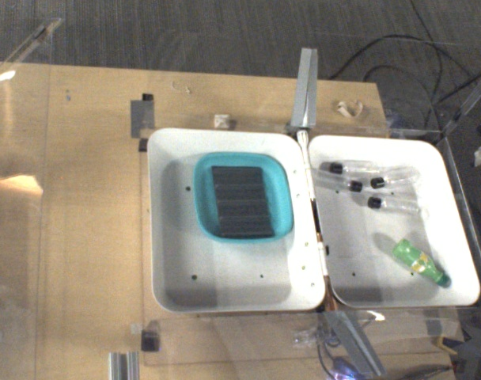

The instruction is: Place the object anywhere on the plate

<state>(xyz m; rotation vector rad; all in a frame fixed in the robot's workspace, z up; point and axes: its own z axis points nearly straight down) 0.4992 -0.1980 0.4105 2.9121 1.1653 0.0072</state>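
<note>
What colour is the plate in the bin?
The plate is turquoise with a dark ridged middle, seen in the camera view.

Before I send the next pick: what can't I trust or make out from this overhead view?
- Clear tubes with black caps in the right bin: transparent bodies blend into the white floor and overlap; exact count unclear.
- Green bottle: too small and blurred to read its label.
- Dark ridged object on the teal plate: what it is cannot be told at this resolution.
</note>
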